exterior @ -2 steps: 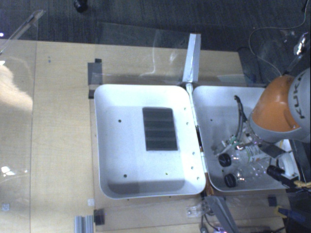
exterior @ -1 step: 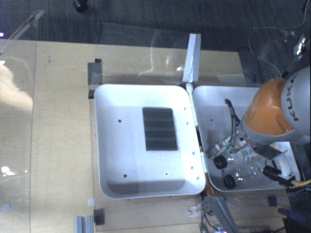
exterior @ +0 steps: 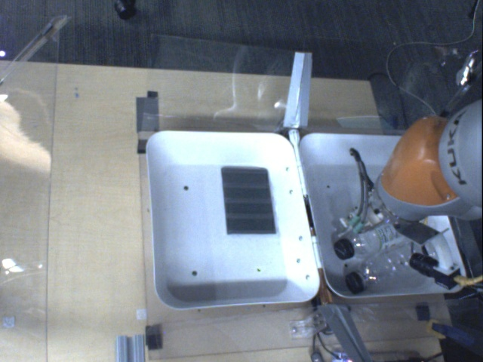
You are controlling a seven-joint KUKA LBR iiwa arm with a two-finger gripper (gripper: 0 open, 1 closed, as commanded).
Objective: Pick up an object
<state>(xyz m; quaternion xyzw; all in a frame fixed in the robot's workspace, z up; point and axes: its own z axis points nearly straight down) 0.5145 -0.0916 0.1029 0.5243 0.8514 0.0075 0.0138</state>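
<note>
You see the arm (exterior: pixel 434 164), with its orange band, reaching down into the right bin (exterior: pixel 324 164) on the surface (exterior: pixel 90 202). Its claw (exterior: pixel 370 236) sits low over the bin floor among cables and clear, glinting parts; you cannot tell how it stands, or whether it holds anything. In the left bin (exterior: pixel 170 202), a dark ribbed block (exterior: pixel 247 200) lies flat near the middle, well apart from the claw.
</note>
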